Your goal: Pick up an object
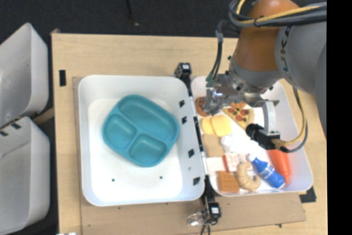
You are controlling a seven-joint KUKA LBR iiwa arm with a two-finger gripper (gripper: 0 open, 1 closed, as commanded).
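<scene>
- Right now the pick looks barely begun, to my eye: nothing hangs from the arm, and every toy lies on the floor of the right bin (291,97).
- Nearest the wrist sits a small brown item (201,107) at the bin's near-left corner, too blurred to name, with a yellow cheese-like block (219,125) just below it and a pizza-slice toy (240,112) beside that.
- Further down lie a white piece (234,144), a blue bottle (268,171), an orange carrot-shaped toy (280,162), a tan cracker square (227,181) and a pale bread-like twist (246,175), all crowded close together.
- Above that clutter, over the upper left of the pile, hangs the gripper (215,97); whether its claw is spread or pinched I cannot tell, since the wrist covers it.
- Over it looms the grey arm (305,52) with its orange band (264,36), cables looping across.
- Across the divider, the left bin (91,173) holds just a teal divided plate (141,129), well apart from the toys.
- Left to do, I'd judge: close on one piece and lift it free.
</scene>
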